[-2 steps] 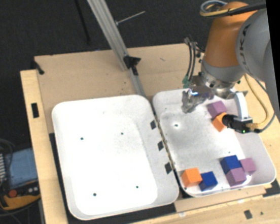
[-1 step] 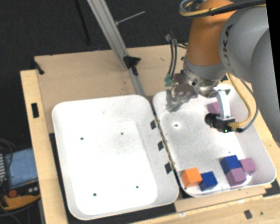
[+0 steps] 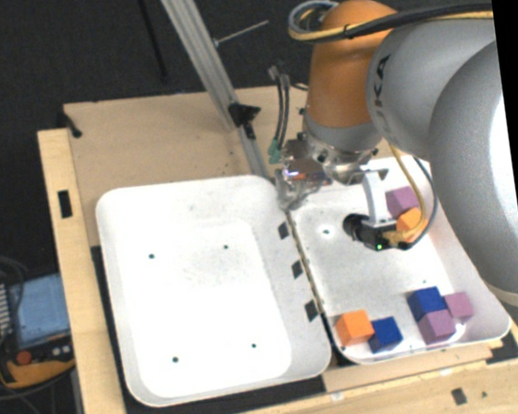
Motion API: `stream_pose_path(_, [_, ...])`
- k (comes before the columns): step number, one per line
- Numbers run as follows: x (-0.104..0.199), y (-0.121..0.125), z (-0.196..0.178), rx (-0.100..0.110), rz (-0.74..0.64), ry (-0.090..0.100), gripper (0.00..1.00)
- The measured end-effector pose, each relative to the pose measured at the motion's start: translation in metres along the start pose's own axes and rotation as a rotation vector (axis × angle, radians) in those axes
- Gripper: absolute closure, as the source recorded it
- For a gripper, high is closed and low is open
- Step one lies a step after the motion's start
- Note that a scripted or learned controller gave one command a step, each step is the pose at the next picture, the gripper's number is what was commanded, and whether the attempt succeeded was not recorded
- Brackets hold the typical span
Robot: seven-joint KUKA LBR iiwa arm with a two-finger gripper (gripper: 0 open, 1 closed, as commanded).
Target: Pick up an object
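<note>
My gripper hangs under the orange-banded wrist, low over the far left corner of the right bin, close to the wall between the two bins. No block lies near it. A purple block and a small orange piece sit at the bin's right side, partly behind the arm's cable. Along the near edge lie an orange cube, a blue cube, a second blue cube and two purple cubes.
The left bin sits beside the right one. A slanted metal bar rises behind the bins toward the gripper. The grey arm body covers the right bin's far right corner.
</note>
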State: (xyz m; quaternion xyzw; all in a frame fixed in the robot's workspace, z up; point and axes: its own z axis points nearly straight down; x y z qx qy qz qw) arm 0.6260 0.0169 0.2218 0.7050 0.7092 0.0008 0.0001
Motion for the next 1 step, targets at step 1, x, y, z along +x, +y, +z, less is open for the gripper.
stream_pose_path(1, [0.0528,0.0153,0.0040,0.000,-0.002,0.000,1.00])
